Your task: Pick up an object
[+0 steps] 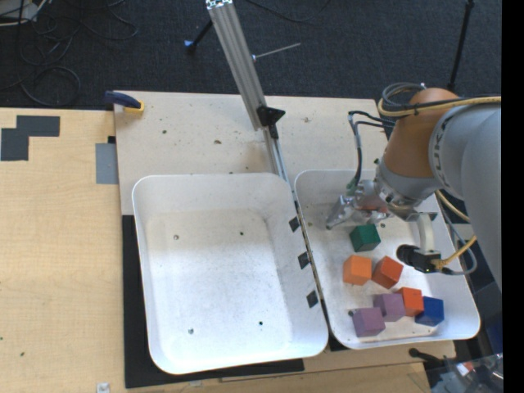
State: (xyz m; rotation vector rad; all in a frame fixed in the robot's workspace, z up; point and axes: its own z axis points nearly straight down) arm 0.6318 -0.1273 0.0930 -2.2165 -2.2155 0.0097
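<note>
Seven matte cubes (pixel 364 237) in smooth bin (pixel 327 301)

We see matt white plastic bins (pixel 214 188), speckled; pale wood-grain bench top (pixel 49 244); brushed aluminium rail (pixel 237 51); arm (pixel 467 150) w/ smooth grey shell, glossy orange band (pixel 409 150); blocks (pixel 365 237) matt.

One fixed camera looks down on my bench (pixel 205 129) at a slant, from above and in front; it faces toward the dark floor beyond the far edge; both white bins sit in frame, the left bin (pixel 164 334) central, the right bin (pixel 458 322) toward the right side; my arm (pixel 458 150) enters from the right, close to the lens and cropped by the frame.
</note>
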